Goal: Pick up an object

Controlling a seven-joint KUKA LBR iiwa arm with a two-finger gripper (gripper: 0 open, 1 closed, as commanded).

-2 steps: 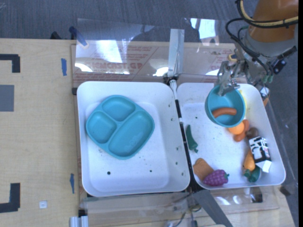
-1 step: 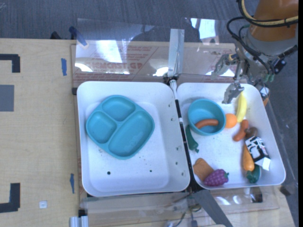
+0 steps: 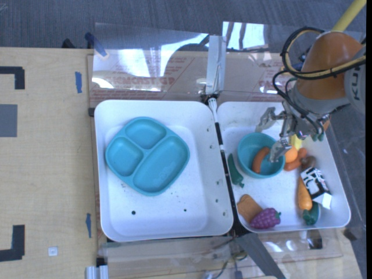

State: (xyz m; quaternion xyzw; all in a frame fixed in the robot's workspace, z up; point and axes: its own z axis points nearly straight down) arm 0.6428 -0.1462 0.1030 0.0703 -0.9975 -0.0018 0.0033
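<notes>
From where I stand the gripper (image 3: 283, 143) hangs over the right bin (image 3: 340, 214), just above the rim of a small teal bowl (image 3: 250, 154). Its metal fingers (image 3: 286, 133) splay apart as they come down from the wrist, so the jaws look spread fairly wide, and I see nothing caught between them. One fingertip sits right beside the orange sausage-shaped piece (image 3: 261, 158) lying inside the bowl; whether it actually touches I cannot tell. That piece lies at a slant, its long axis running from lower left up toward upper right, its upper end pointing at the gripper.

Around the bowl the right bin is crowded. A carrot (image 3: 304, 195) lies to the right with its long axis nearly up and down, its narrow end toward the near edge of the bin. A black-and-white block (image 3: 314, 182) rests against it. A small green thing (image 3: 311, 215) sits at the carrot's lower end. Near the front edge lie a bunch of purple grapes (image 3: 266, 218) and, touching it, a tan piece (image 3: 249, 207). A dark green strip (image 3: 235, 171) lies just left of the bowl, along the divide between bins. Small orange and yellow bits (image 3: 294, 151) cluster under the wrist.

The left bin (image 3: 116, 214) holds a blue divided plate (image 3: 147, 155) with three compartments, well apart from the arm. Both bins rest on the counter (image 3: 40, 173).
</notes>
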